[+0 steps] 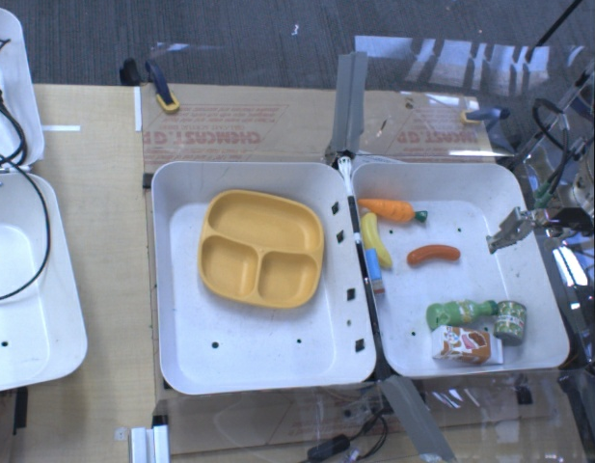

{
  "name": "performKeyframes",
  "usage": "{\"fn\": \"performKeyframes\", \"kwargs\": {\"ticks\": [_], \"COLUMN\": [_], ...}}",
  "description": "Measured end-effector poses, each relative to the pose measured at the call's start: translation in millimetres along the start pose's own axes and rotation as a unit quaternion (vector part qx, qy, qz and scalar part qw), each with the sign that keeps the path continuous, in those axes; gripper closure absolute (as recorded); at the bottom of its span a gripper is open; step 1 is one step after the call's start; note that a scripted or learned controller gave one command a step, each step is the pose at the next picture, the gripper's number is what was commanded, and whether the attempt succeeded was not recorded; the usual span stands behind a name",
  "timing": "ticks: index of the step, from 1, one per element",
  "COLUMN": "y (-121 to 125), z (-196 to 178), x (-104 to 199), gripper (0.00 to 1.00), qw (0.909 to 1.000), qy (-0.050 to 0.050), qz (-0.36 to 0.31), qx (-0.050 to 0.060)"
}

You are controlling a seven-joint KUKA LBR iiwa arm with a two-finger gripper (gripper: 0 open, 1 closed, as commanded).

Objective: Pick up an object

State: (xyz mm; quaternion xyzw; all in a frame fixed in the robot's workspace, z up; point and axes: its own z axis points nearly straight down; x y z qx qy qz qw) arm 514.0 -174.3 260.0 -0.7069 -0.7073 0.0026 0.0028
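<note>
The right bin (442, 169) holds an orange carrot (387, 209), a yellow banana (372, 235) lying against the left wall, and a red-orange sausage (433, 254). In its near right corner lie a green squeeze bottle (458, 312), a small green can (510, 321) and a small printed carton (465, 344). My gripper (510, 229) hangs at the right side of this bin, to the right of the sausage and above the can. It is small, seen side-on against cables, and I see nothing in it.
The left bin (249, 360) carries a yellow divided plate (261, 249). A grey divider post (350, 99) rises between the bins at the back. Cables and metal framing (557, 162) crowd the right edge. White tubs (27, 278) stand at far left.
</note>
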Motion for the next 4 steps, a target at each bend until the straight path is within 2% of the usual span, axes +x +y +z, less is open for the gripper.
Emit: {"fn": "performKeyframes", "kwargs": {"ticks": [1,2,3,4], "y": [45.7,74.2,73.8,105.1], "z": [135.0,170.7,165.6,24.0], "x": [36.4,39.7,38.3,100.5], "gripper": [0.0,0.0,1.0,1.0], "qw": [0.9998,0.9997,0.9998,0.9993], "qy": [0.0,0.0,0.001,-0.001], "qz": [-0.02,-0.023,-0.021,-0.038], "qx": [0.0,-0.002,0.001,-0.001]}}
